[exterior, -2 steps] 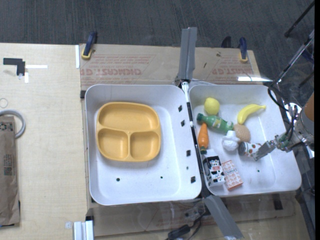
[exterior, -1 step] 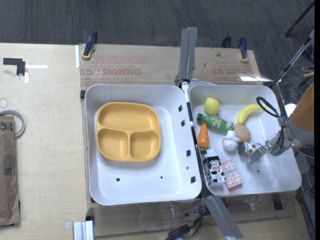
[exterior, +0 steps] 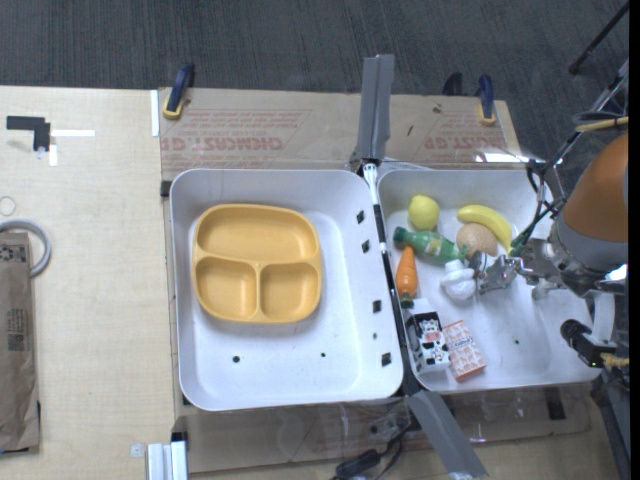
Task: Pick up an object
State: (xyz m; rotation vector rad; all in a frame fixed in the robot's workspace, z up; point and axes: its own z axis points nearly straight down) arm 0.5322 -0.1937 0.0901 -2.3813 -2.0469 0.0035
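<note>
yellow divided plate [exterior: 257, 264] in left bin [exterior: 200, 368] | blue clamps [exterior: 180, 89] (on cardboard [exterior: 270, 128])

The bench [exterior: 90, 218] is light wood. Two white bins sit side by side on a brown cardboard sheet [exterior: 300, 128] near its back edge: the left bin [exterior: 210, 368] and the right bin [exterior: 530, 363]. A brown paper bag [exterior: 15, 338] lies at the left edge.
</note>
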